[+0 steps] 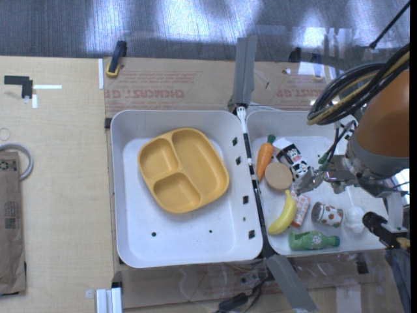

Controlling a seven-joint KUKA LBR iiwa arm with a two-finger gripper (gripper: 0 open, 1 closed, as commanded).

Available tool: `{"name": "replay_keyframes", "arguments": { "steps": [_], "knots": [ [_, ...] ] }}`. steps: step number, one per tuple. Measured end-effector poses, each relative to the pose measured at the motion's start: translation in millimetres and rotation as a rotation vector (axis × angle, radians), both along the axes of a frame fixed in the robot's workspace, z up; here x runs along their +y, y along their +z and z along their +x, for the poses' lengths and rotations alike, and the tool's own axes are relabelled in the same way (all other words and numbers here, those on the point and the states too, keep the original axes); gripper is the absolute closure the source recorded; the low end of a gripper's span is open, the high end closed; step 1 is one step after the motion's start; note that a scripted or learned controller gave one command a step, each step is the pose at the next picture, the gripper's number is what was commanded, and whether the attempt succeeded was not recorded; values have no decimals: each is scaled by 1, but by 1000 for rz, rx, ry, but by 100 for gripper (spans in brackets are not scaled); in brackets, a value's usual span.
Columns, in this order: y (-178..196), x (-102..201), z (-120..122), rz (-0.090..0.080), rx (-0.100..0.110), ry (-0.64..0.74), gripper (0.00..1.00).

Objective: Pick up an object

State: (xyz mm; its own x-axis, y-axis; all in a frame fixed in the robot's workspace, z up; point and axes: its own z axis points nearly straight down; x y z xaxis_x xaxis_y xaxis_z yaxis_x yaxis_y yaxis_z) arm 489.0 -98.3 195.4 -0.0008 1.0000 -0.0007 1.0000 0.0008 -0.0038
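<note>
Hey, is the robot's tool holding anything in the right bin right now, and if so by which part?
It cannot be told. The tool sits low among the items beside the black-and-white carton, but no object shows clearly between its tips.

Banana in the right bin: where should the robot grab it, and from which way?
Probably the banana's middle, from above. It lies flat, curved, its long sides mostly clear there. The tool should close across the narrow width, watching the packet touching its right side.

The arm [384, 119] has a broad, rounded orange band above a grey metal wrist. A bundle of black cables [345, 90], some with yellowish stripes, loops along its upper side. The gripper [311, 178] is shiny bare metal with thin wires around it.
</note>
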Motion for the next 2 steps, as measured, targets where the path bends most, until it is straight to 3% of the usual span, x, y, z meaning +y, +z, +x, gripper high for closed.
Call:
{"name": "replay_keyframes", "arguments": {
  "steps": [1, 2],
  "knots": [
    [-5, 9, 50, 0, -1, -9, 0],
    [-103, -27, 93, -1, -5, -135, 0]
  ]
}}
